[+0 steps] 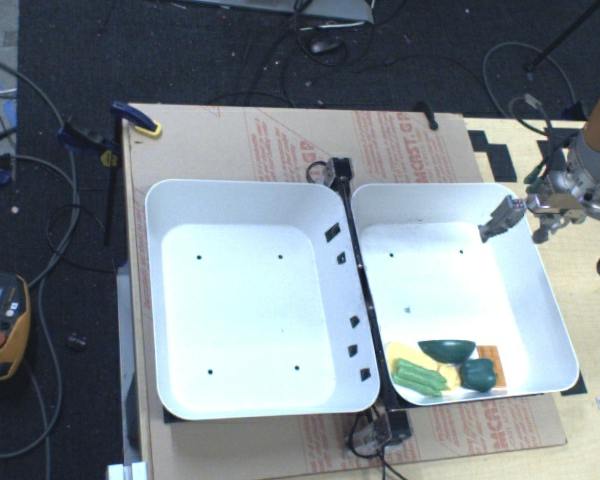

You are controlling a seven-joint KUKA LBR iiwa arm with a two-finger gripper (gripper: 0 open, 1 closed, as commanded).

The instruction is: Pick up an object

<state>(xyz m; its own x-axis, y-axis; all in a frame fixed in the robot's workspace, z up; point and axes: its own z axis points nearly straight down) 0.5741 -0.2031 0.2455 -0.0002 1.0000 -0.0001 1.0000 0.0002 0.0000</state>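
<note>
- The arm [592, 158] comes in at the right edge of the view, above the upper right corner of the right bin [540, 298].
- Its hand [525, 220] hangs over that bin's upper right rim; two dark fingers show, one [499, 219] reaching left over the white wall and the other just to the right of it, with a clear gap between them (spread apart, with nothing between them).
- The objects lie well apart from the hand, clustered in the right bin's lower corner near its front wall.
- A dark green bowl-shaped piece [447, 349] sits at the top of the cluster.
- A bright green ridged item [419, 377] (possibly a toy vegetable) lies to the lower left, resting on a pale yellow flat piece [404, 355].
- A teal rounded object [479, 374] sits at the right, just beside an orange flat piece [491, 355] that shows behind it.
- The left bin [170, 298] stands beside the right one, their inner walls meeting along a dark divider [357, 278].
- Both bins rest on a brown cardboard sheet [240, 143] covering the table.
- Cables [40, 178] trail over the dark floor on the left, near a yellow-and-black device [2, 326].
</note>
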